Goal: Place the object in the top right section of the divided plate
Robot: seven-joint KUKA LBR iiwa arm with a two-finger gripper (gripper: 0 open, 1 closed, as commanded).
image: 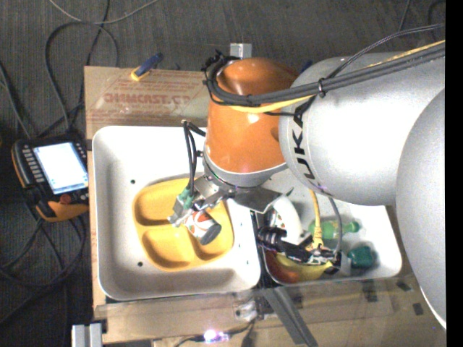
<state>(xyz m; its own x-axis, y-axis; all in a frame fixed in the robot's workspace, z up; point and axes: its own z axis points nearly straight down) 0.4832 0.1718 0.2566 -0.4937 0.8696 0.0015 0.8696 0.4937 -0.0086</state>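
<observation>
My claw (194, 210) sits low over the yellow divided plate (155, 215), near its right edge. A small red-and-white object with a dark end (202, 226) lies just below the fingertips, over the plate's right side; I cannot tell whether the claw is spread or closed on it. The plate rests in the left white bin (108, 194). Right of the plate, the other bin (383, 262) holds green items (340, 230).

Robotics lab: teach pendant (56, 172) on carpet, loose cables (76, 13), bench bins (108, 215).
</observation>
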